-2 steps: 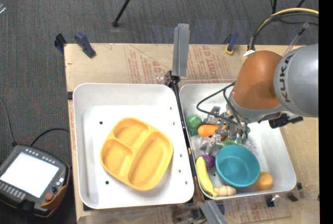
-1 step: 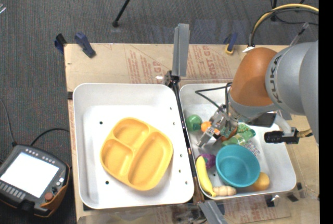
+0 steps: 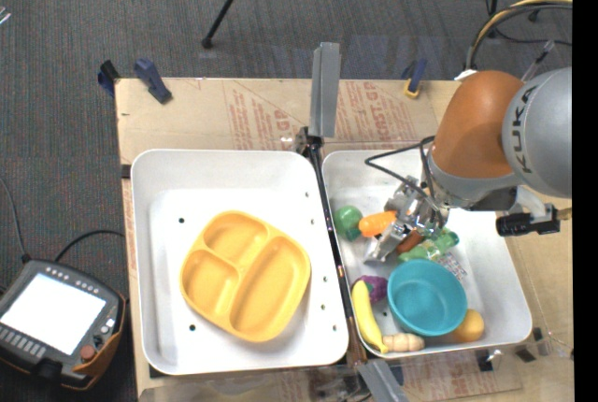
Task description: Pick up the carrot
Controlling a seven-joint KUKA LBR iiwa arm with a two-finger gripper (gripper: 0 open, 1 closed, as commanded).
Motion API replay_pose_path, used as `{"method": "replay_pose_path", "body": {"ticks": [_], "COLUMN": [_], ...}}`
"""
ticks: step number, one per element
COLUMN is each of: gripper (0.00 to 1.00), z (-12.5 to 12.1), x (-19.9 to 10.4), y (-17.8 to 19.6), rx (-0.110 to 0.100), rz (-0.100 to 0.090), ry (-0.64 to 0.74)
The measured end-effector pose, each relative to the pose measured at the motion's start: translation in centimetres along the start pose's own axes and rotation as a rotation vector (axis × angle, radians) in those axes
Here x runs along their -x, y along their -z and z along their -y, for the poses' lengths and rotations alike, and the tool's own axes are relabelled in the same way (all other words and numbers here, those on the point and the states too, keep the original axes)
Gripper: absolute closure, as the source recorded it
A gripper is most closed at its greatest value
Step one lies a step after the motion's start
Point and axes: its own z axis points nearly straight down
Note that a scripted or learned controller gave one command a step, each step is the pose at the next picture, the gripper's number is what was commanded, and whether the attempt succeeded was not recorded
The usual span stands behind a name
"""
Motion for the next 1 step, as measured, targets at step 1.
{"method": "replay_pose_path", "body": {"ticks": [1], "gripper": [0.00], "z": [-2.90], "x": [2.88], "y": [-2.96], "rx": [-0.001], "rz": [-0.003], "ry": [-0.096]}}
